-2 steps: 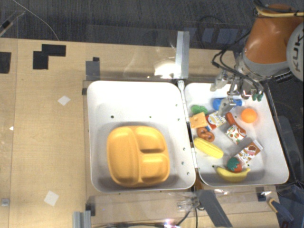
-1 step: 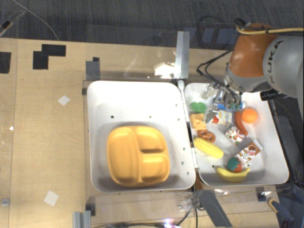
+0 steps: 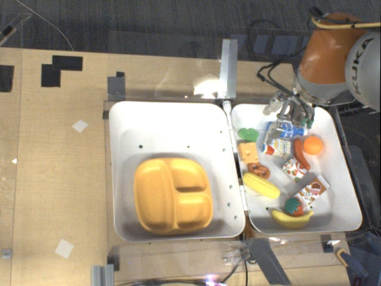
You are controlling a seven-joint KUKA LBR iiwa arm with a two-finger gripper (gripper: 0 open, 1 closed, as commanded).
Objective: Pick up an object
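Note:
My gripper [image 3: 290,113] hangs over the far end of the right bin [image 3: 351,195], under the grey wrist with its orange band. It is open and nothing sits between its fingers. Just below it lies a blue and white carton [image 3: 278,138]. An orange ball [image 3: 313,145] and a red sausage [image 3: 300,154] lie to the carton's right. A green piece [image 3: 249,134], an orange cracker [image 3: 249,153], a pretzel [image 3: 258,171], a yellow corn cob [image 3: 261,186] and a banana [image 3: 292,218] lie along the bin's left and near sides.
The left bin [image 3: 125,130] holds a yellow compartment tray [image 3: 172,193]. Two small printed cartons [image 3: 295,168] [image 3: 313,190] and a red and green fruit [image 3: 292,206] crowd the right bin's near half. A metal post [image 3: 228,70] stands between the bins at the back.

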